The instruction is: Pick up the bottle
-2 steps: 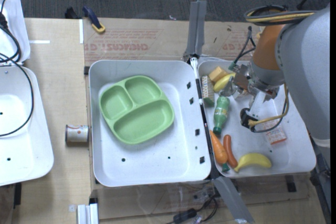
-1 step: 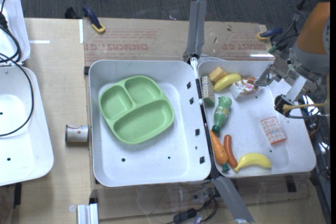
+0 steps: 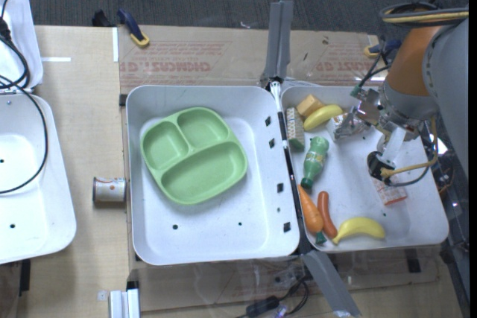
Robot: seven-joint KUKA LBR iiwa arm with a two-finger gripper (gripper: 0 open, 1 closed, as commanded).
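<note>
The green bottle (image 3: 314, 159) lies on its side in the right bin (image 3: 417, 223), close to the left wall, with its cap toward the front. My gripper (image 3: 349, 128) hangs over the back of that bin, up and to the right of the bottle and apart from it. A yellow banana (image 3: 323, 116) lies just to the gripper's left. The bottle is not in its hold.
Around the bottle lie a yellow block (image 3: 307, 105), a carrot (image 3: 311, 211), a red piece (image 3: 324, 205), a second banana (image 3: 361, 229) and a small card (image 3: 390, 194). The left bin (image 3: 149, 234) holds a green divided plate (image 3: 195, 154). A small can (image 3: 109, 190) lies on the bench.
</note>
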